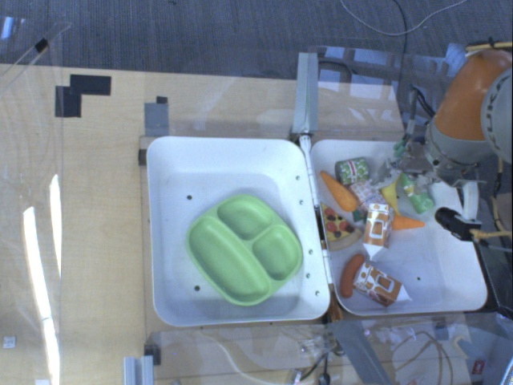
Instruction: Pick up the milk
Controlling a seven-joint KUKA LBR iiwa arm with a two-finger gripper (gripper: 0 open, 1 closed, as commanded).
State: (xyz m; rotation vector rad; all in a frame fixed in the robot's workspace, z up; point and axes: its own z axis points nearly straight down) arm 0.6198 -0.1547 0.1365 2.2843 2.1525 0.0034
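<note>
Left bin (164, 215): green plate (244, 249); nothing here concerns you.
Milk (378, 284): lies at the front of the right bin (449, 275), touching the sausage (350, 273).
Risk: you may grab the orange-and-white carton (377, 224) just behind it.
Gripper (407, 171): over the clutter at the back, well apart from the milk; you cannot tell its grip.

The arm (474, 95) is running off the right edge, so its base is sitting out of frame. The gripper (410, 165) is hanging over the far corner of the right bin (449, 295) and partly covering some green pieces (418, 200); what they are isn't showing. A small carton (377, 223) is hiding the thick end of a carrot (409, 224). Print on it and on the larger carton (377, 284) is coming through too small to read, and a clear packet (367, 191) is blurring into the clutter.
</note>
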